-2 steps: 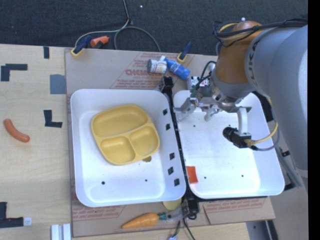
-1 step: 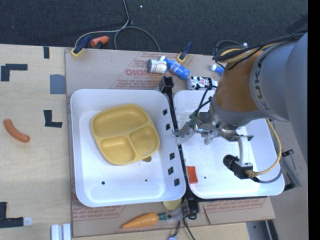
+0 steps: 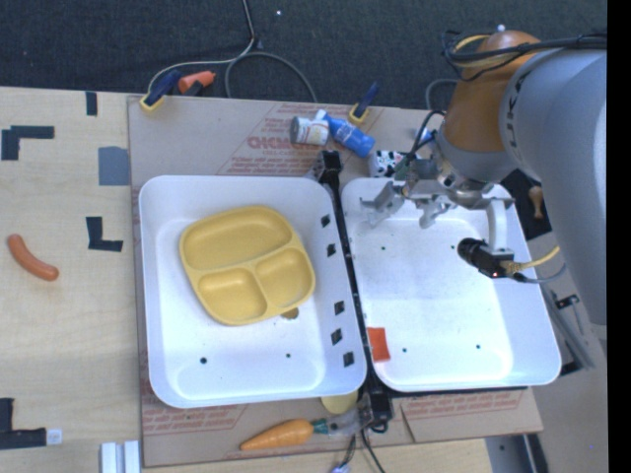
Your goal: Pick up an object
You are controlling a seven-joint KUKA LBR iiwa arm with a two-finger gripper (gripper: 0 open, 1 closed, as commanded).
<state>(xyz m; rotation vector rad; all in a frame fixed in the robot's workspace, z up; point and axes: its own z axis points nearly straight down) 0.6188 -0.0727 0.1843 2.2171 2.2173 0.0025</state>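
Note:
A yellow divided plate (image 3: pixel 246 262) lies in the left bin (image 3: pixel 163 363), with a small dark-yellow thing (image 3: pixel 289 313) peeking out from under its lower edge. A small orange block (image 3: pixel 378 343) lies near the front left corner of the right bin (image 3: pixel 523 358). My gripper (image 3: pixel 404 208) hangs over the far left part of the right bin. Its two grey fingers (image 3: pixel 379 201) are spread open and nothing is between them. It is well away from the orange block and to the right of the plate.
The grey arm and its orange band (image 3: pixel 483 87) cover the right bin's far right corner. A black fitting with a yellow cable (image 3: pixel 485 256) hangs over that bin. Outside the bins lie a white and blue bottle (image 3: pixel 333 131), a carrot (image 3: pixel 279 435) and a sausage (image 3: pixel 33 257).

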